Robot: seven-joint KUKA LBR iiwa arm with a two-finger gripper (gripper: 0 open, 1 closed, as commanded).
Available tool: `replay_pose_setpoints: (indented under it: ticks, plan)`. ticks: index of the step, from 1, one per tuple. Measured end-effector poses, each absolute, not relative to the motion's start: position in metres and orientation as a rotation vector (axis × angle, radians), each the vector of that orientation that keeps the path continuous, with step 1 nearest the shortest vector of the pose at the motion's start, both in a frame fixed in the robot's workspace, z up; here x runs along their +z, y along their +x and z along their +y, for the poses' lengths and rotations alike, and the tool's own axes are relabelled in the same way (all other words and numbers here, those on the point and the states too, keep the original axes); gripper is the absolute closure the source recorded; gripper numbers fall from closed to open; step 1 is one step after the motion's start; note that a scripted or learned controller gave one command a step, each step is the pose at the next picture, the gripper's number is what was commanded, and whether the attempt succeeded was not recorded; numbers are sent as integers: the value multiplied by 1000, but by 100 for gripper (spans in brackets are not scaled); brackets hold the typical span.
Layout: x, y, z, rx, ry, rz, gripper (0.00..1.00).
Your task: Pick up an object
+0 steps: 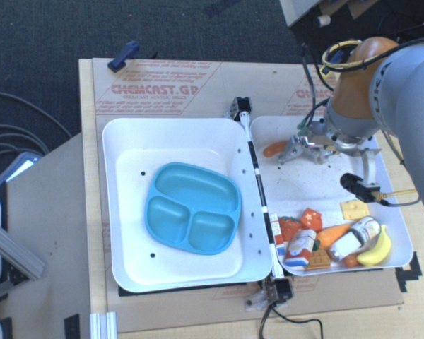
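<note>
My gripper (305,152) hangs low over the upper part of the right bin (399,221), open, with nothing between its fingers. A small orange carrot piece (273,147) lies just left of it, near the bin's left wall. Along the bin's near edge lies a pile: a banana (379,248), a white bottle (354,237), a larger carrot (330,234), red and orange packets (302,226) and a tan cracker (354,209). The grey arm with its orange band (360,76) comes in from the upper right.
The left bin (120,189) holds a blue divided plate (193,207). A black clip rail (257,182) runs between the two bins. A black cable end (353,183) hangs over the right bin beside the arm. Cardboard covers the bench behind the bins.
</note>
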State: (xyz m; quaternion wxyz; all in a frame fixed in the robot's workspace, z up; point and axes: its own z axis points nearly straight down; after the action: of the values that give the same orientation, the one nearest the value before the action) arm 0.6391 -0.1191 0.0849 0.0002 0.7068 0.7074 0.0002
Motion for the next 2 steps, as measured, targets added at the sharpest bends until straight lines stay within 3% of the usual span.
replay_pose_setpoints:
  ticks: [1,2]
  plan:
    - [84,584,-102,-2,2224,2223,0]
    - [94,584,-102,0,2224,2222,100]
